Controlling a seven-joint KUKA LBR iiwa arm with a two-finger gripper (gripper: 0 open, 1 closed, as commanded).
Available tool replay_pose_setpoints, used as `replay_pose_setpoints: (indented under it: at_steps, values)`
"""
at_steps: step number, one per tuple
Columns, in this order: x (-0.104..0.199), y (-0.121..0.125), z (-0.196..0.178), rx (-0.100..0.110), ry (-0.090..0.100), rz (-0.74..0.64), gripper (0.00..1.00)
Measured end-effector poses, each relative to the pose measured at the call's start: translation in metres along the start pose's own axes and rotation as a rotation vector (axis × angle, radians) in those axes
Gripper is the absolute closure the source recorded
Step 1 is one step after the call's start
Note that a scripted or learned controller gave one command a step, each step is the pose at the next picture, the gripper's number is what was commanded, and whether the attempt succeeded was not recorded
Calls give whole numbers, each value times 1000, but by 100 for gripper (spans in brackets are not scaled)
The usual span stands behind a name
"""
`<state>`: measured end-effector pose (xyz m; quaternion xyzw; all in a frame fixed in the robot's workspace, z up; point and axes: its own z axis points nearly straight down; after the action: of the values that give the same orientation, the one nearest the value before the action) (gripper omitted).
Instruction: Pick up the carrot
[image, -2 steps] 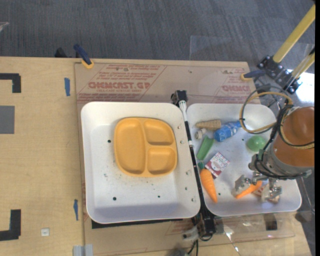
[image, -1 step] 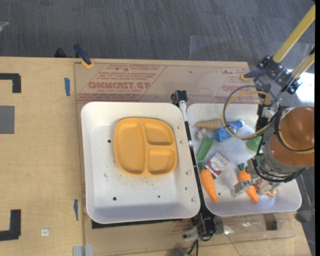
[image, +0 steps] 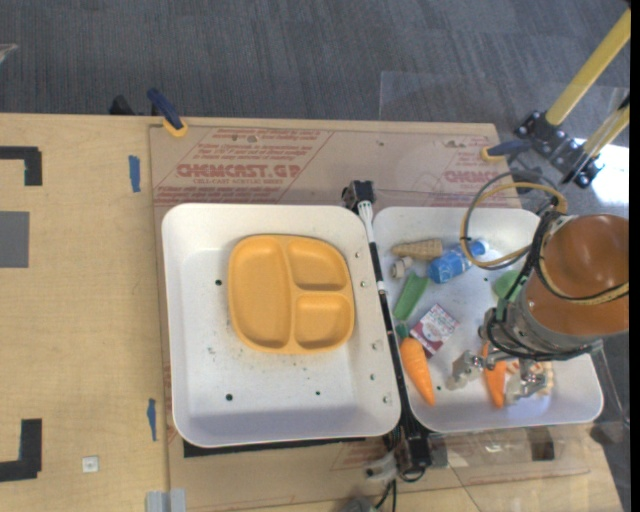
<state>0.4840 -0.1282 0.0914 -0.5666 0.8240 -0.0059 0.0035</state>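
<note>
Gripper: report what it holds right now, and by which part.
Cannot be told. The gripper is low in the right bin, its tips among small orange pieces and hard to make out. The carrot lies apart, near the bin's left wall, untouched.

divided plate (image: 291, 293) in left bin (image: 195, 390), carrot (image: 416, 370) in right bin (image: 580, 400)

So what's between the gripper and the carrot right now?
In the camera view, bare white bin floor separates the carrot from the gripper. The small pink-and-white packet sits just above that gap, not in it.
</note>
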Motion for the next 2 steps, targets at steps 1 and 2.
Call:
replay_pose_setpoints:
  at_steps: [1, 2]
  values:
    - [-8, -2, -12, 9, -14, -3, 100]
    - [-52, -55, -1, 2, -6, 93, 100]
